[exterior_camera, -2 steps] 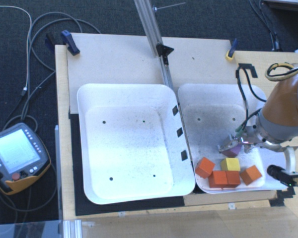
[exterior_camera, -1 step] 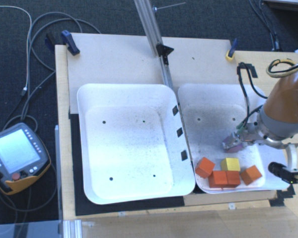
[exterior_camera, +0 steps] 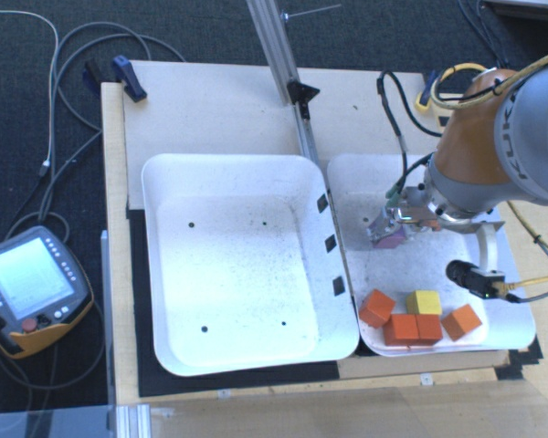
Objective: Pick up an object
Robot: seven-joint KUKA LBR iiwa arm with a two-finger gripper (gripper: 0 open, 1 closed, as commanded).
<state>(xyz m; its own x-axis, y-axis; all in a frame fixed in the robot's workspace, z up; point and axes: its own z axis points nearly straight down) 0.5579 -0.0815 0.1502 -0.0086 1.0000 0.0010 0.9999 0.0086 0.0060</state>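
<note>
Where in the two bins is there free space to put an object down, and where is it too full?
The left bin has a bare floor from wall to wall. In the right bin, the back corner is bare. Its near edge is crowded by orange blocks and a yellow block. The gripper hangs over its middle, above a small purple object.

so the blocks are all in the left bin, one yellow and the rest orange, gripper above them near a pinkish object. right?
Wrong bin. The camera view shows the blocks in the right bin, along its near edge: one yellow block and the orange blocks around it. The gripper is above them in that bin, near a pinkish object.
</note>
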